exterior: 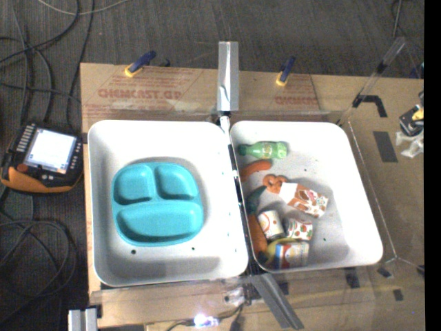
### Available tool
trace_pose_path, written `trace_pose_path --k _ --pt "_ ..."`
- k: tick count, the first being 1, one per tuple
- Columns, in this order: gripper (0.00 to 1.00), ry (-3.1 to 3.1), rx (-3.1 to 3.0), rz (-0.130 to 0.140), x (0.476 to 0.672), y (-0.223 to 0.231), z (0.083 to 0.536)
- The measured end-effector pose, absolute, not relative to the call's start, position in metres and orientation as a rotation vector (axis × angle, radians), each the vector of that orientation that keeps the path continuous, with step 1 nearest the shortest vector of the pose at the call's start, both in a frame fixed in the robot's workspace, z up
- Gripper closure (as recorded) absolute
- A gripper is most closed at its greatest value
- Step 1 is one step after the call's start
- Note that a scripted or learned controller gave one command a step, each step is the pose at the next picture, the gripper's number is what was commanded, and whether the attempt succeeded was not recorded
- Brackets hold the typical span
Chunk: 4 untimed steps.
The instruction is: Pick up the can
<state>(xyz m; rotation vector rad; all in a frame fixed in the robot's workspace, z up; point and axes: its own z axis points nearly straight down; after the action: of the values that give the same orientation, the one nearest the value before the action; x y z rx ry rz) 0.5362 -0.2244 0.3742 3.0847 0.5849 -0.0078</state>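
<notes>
Lying in the right bin (358,185), the can (270,223) sits near its front left corner among a green bottle (262,150) and small cartons; the left bin (103,254) holds a blue sectioned tray (158,202).

Dark grey carpeted floor (138,19) crossed by loose black cables (41,61) surrounds a brown cardboard-covered bench top (158,92). Two blue-and-yellow spring clamps (140,63) grip the far edge of the bench. An upright grey metal post (227,78) stands at centre rear. An orange-edged handheld control pendant with a lit screen (45,156) lies on the floor at left.
</notes>
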Motion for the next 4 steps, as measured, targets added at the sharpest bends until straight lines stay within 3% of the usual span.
trace_pose_path --k 1,2,3,4 --pt "1.0 0.316 3.129 -0.01 0.486 -0.223 0.22" --pt "1.0 0.321 3.127 -0.009 0.484 -0.158 0.248" --pt "1.0 0.72 3.057 -0.009 0.53 -0.173 0.269" --pt "1.0 0.829 3.028 -0.007 0.541 -0.225 0.399"
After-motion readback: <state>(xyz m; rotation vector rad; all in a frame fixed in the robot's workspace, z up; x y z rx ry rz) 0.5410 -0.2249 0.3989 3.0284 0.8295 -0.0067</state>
